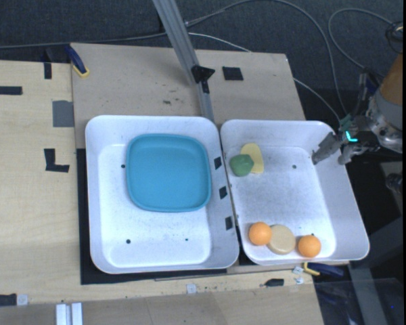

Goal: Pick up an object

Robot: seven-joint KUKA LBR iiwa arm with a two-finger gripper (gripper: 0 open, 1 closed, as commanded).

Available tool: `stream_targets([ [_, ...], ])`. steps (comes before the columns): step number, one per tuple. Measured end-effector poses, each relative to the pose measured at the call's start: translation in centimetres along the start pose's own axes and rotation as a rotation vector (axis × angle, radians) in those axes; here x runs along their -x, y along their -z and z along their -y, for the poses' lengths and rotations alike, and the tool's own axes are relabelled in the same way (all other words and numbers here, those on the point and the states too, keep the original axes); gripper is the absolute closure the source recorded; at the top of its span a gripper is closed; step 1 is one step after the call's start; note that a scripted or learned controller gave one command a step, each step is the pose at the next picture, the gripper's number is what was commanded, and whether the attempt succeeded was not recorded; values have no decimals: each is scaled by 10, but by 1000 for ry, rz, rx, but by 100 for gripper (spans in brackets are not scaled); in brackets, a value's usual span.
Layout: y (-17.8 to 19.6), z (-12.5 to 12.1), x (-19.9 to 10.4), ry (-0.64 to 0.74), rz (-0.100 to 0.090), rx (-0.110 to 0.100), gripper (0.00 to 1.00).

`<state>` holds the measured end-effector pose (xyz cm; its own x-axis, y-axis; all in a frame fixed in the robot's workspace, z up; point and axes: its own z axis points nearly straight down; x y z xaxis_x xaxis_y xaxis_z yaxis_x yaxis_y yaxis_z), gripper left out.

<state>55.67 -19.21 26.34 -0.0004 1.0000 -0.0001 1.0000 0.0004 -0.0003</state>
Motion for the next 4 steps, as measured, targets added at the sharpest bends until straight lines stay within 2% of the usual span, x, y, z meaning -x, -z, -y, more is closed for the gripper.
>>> stream_targets([
  [1, 0, 0, 0, 0, 0, 0, 0],
  [2, -45, -6, -2, 1, -1, -4, 0],
  [4, -164, -13, -4, 0, -1, -5, 0],
])
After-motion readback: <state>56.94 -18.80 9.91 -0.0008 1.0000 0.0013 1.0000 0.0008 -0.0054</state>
